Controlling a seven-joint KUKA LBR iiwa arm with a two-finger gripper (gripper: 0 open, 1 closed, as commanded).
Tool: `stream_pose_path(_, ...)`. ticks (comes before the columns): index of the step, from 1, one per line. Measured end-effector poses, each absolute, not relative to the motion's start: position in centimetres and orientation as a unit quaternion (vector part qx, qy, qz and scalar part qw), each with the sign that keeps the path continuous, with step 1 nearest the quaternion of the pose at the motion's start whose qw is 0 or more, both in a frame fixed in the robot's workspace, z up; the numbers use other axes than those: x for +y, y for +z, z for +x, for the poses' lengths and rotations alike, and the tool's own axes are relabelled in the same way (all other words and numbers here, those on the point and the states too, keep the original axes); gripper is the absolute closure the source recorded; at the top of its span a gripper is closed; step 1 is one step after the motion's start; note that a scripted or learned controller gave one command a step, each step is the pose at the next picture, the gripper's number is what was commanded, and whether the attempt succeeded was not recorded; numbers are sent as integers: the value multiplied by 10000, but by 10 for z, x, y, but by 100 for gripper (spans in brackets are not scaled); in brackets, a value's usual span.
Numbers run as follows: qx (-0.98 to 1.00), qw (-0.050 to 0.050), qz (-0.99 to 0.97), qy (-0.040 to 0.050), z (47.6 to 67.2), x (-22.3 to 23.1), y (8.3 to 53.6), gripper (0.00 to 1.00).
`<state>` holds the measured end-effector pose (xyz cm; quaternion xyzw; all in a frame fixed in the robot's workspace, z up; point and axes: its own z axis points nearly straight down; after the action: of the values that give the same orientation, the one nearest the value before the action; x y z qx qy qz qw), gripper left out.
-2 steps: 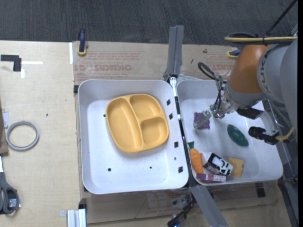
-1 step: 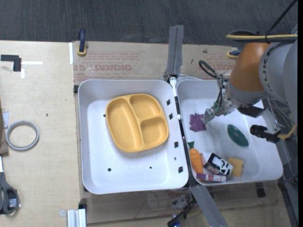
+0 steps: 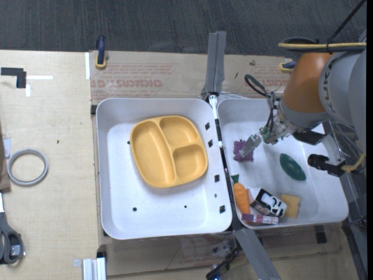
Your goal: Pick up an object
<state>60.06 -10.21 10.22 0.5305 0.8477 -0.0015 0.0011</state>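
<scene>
My arm (image 3: 344, 92) runs off the right edge. The scissors (image 3: 10, 244) are cut by the left edge. The black-and-white thing (image 3: 270, 202) is too small to identify.

My arm (image 3: 344, 86) is grey, with an orange band (image 3: 304, 83) above the wrist. Black cables (image 3: 259, 87) loop alongside, possibly clipped on.

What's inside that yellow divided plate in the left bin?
The yellow plate appears to hold nothing: all three compartments show bare yellow. It lies flat in the left bin. Whatever may be under the plate is covered and cannot be seen.
</scene>
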Motion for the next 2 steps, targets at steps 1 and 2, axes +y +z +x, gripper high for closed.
stream_pose_path(1,7836,11,6213,-7,659,-116,92,0)
stream_pose_path(2,7874,2,6165,-8,604,-156,92,0)
